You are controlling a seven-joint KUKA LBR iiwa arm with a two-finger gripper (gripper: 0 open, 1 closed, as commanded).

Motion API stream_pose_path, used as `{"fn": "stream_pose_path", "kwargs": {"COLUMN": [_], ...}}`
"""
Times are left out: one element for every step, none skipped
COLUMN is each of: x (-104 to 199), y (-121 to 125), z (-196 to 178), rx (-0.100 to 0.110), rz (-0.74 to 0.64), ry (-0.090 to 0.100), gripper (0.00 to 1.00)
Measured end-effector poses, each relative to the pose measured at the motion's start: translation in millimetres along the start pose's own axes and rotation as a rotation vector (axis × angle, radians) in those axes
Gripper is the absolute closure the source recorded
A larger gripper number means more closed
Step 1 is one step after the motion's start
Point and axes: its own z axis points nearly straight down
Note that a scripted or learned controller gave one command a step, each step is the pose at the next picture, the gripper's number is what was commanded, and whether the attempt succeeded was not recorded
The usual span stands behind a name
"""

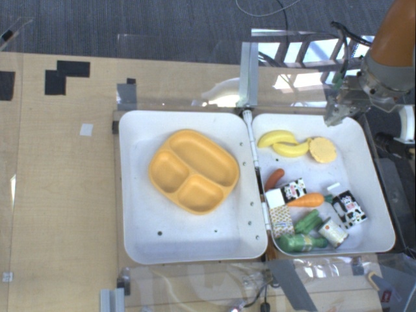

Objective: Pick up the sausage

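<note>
Over on the left, the yellow divided plate sat alone in its bin. Moving right, the sausage lay by the right bin's left wall, just above a milk carton and a carrot, with the banana further up. The end effector hung at the far corner, well apart from it; honestly couldn't tell its opening. So pickup wasn't started, all of it left.
</note>
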Motion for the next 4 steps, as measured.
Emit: {"fn": "stream_pose_path", "kwargs": {"x": [-66.0,-82.4,-71.5,-64.1], "y": [3.4,-12.3,5.7,31.1], "z": [-62.5,-60.3,-52.9,-41.2], "rx": [-0.003,0.000,-0.003,-0.004], "rz": [-0.036,-0.158,-0.285,-0.415], "ry": [-0.001,-0.001,-0.002,-0.002], "gripper": [1.00,1.00,1.00,1.00]}}
